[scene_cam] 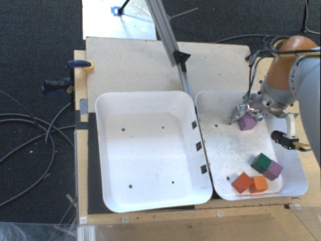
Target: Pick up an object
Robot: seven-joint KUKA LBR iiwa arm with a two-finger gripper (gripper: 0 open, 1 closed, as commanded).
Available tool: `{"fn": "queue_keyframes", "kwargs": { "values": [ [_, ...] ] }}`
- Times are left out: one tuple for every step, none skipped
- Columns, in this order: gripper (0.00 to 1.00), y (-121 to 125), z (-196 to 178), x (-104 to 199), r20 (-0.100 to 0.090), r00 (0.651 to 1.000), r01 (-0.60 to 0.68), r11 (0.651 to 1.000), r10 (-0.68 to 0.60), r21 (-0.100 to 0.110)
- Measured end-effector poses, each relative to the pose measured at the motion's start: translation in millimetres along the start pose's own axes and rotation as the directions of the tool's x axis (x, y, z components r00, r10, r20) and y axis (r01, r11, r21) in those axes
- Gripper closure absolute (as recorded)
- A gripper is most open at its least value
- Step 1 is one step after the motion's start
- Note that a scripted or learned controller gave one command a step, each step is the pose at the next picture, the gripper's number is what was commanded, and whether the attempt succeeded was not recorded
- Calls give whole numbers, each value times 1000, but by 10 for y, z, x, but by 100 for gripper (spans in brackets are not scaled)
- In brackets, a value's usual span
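Over the right bin [296, 185], pincer [246, 115] sits at the purple block [247, 122]; can't tell whether it's open or closed. Centre on the block, close squarely, lift straight up.

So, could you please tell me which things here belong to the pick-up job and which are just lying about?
Job:
gripper
purple block at the gripper
green block
second purple block
two orange blocks
right bin

Lying about:
left bin
blue clamp
cables
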State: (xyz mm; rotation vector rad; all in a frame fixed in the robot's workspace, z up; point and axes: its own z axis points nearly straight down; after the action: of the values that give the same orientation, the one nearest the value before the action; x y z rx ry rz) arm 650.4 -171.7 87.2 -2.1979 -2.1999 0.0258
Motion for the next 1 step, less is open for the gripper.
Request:
{"fn": "queue_keyframes", "kwargs": {
  "values": [
    [100,-6,-106,-1,3,1000,5,1000,-5,-6]
  ]
}}
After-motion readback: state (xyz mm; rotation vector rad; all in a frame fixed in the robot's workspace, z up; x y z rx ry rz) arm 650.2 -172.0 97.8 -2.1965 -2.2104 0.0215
